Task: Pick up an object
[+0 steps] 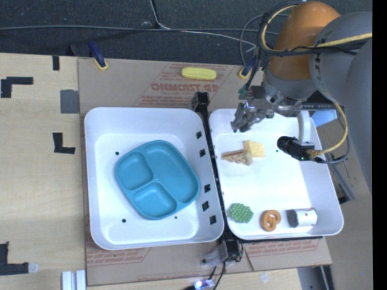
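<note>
Red printing is seen on the cardboard sheet (163, 89) under the two bins, but the letters are too blurred to be read. The gripper (243, 121) is poised over the far left corner of the right bin (314, 189); whether it is apart or together cannot be told, and nothing is seen held in it. Just beside it, nearer the camera, a yellow wedge (254, 148) and a tan cone (236, 156) are found touching. Along the near wall a green ball (240, 212), an orange ring (270, 220) and a black-and-white cylinder (301, 217) are lined up. A blue divided plate (156, 179) is held in the left bin (97, 162). A yellow piece (198, 73) lies on the cardboard beyond the bins.
</note>
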Robot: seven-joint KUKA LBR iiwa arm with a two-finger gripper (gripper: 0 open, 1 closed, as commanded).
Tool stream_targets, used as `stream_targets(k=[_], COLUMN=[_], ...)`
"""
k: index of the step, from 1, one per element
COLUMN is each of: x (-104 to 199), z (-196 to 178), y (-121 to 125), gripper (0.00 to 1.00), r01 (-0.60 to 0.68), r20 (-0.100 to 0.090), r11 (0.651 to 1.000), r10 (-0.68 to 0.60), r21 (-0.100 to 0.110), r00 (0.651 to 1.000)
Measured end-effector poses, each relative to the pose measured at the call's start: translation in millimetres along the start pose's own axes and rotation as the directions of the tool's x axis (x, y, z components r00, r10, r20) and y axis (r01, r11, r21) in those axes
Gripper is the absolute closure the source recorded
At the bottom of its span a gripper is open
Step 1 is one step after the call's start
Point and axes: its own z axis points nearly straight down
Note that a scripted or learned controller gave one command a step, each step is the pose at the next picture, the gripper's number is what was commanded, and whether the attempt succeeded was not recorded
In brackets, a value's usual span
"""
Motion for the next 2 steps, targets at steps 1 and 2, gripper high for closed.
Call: stream_targets(k=[1, 2], x=[55, 98], z=[-1, 0], y=[-6, 2], gripper=[1.00, 1.00], r01=[0.000, -0.001], r20=[0.000, 0.001], r11=[1.000, 1.000], r10=[0.000, 0.001], r21=[0.000, -0.001], r00=[1.000, 1.000])
